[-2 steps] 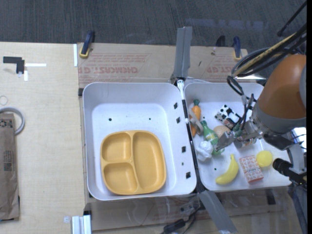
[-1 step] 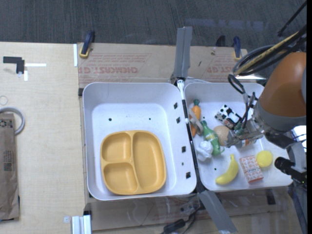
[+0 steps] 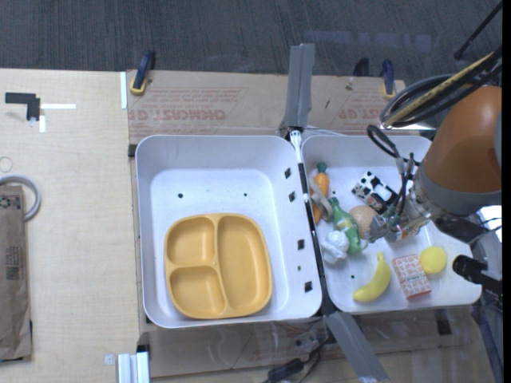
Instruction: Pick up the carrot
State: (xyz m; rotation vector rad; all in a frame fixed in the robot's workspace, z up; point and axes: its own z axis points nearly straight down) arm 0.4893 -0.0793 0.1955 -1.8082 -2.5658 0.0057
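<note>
The carrot, small and orange with a green top, lies against the left wall of the right bin, near its back. The gripper hangs low over the middle of that bin, to the right of the carrot and well apart from it. It sits beside a beige rounded item. The orange-banded arm covers the bin's right side.
The right bin also holds a green bottle, a white crumpled item, a banana, a red-and-white box, a lemon and a black-and-white toy. A yellow divided plate lies in the left bin.
</note>
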